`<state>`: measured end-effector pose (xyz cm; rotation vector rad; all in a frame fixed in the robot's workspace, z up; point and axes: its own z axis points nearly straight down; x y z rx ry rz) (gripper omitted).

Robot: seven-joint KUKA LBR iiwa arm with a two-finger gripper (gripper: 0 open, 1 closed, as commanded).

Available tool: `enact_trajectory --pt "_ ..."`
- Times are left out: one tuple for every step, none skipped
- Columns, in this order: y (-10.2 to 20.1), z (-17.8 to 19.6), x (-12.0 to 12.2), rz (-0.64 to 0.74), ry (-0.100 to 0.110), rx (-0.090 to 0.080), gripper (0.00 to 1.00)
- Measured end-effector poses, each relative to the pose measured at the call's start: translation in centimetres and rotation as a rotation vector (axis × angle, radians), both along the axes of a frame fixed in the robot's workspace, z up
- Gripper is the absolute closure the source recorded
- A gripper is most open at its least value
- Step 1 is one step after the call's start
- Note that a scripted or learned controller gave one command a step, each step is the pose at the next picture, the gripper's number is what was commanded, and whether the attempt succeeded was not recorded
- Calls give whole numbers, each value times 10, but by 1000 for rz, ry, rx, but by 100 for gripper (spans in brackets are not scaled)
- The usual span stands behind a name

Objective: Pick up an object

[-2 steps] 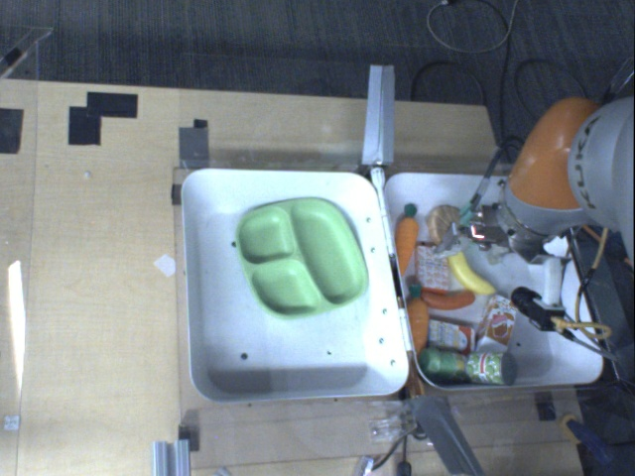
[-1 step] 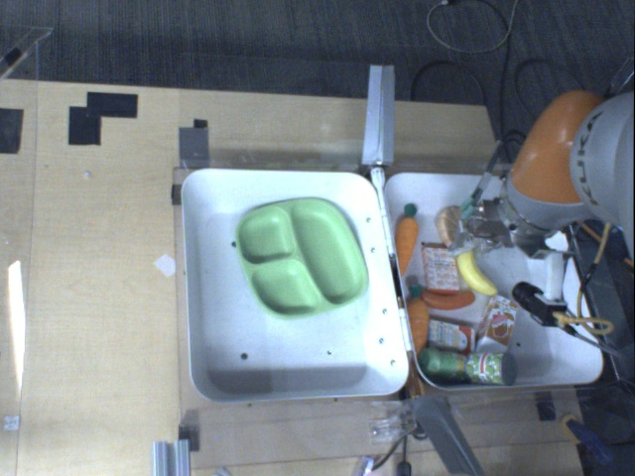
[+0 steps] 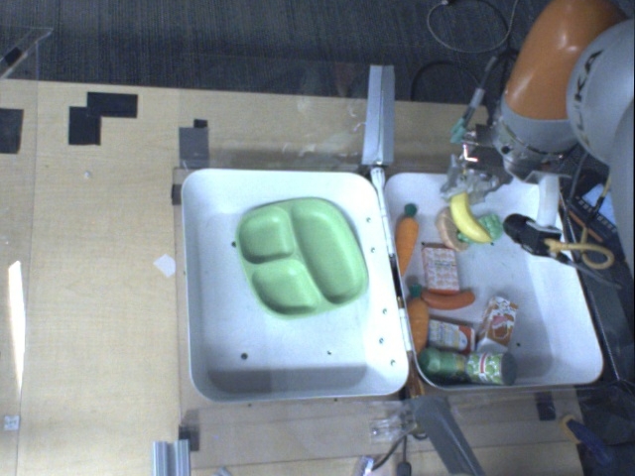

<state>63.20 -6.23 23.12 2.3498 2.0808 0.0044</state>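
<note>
Hovering over the right bin [image 3: 585,350]: gripper [image 3: 474,188], directly above the banana [image 3: 468,218]; whether it grips the fruit, or how it is set, cannot be told. Banana near bin's back, beside a carrot [image 3: 406,243]. Pick-up judged unconfirmed; lift outstanding.

— How is the scene lit?

— Even, fairly bright light is cast from above; soft shadows are seen along the near inner wall of the left bin [image 3: 203,296].

— Any glare?

— A pale reflected streak is seen at the far left of the counter [image 3: 89,296], and a sheen on the green tray [image 3: 301,254].

— Sharpness?

— Mild softness is noted throughout; the small items in the right bin [image 3: 566,315] are poorly resolved.
</note>
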Motion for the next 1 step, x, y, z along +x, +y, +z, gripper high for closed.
enact_trajectory --pt "-17 -9 -23 -358 6 0 100"
